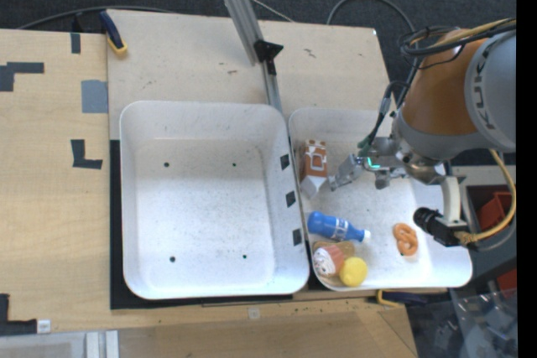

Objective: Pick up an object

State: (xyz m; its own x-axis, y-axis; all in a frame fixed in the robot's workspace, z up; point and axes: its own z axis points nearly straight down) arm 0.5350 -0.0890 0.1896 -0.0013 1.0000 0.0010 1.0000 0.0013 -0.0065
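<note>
Yellow ball at bin's front, jaws beside brown carton, opening unclear

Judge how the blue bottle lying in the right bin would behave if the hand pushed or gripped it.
The blue bottle lies on its side, so a sideways push would likely roll it. Its round, smooth-looking body may slip from a two-finger pinch. It looks small and probably light. The yellow ball just below could get nudged too.
</note>
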